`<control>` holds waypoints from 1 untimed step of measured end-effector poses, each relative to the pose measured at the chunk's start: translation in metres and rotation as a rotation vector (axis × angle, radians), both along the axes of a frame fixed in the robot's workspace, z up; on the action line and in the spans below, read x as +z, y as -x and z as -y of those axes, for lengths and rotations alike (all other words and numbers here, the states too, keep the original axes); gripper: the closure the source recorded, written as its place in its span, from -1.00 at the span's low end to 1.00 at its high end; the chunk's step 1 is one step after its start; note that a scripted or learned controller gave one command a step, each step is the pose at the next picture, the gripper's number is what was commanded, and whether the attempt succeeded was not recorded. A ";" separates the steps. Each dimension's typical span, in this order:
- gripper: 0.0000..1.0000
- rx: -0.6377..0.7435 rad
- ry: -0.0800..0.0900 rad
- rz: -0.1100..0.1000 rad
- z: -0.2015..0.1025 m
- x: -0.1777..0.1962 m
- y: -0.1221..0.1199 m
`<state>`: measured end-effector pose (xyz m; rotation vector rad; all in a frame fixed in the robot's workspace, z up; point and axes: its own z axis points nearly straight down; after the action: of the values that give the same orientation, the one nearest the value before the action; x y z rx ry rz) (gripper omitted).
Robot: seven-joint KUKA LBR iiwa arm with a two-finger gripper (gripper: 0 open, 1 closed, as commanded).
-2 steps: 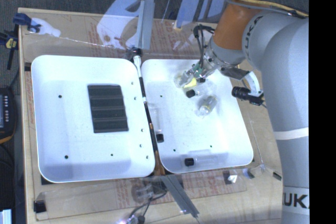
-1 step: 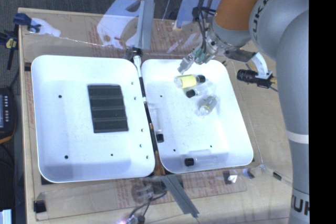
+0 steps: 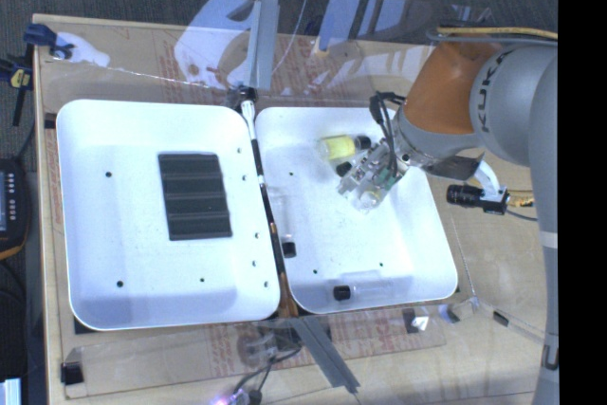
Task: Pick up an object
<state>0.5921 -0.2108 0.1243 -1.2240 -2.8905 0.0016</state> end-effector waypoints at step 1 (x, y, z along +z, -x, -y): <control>1.00 -0.043 0.001 0.003 -0.001 -0.032 -0.045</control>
<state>0.6370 -0.2100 0.0925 -1.2873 -2.8660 0.0008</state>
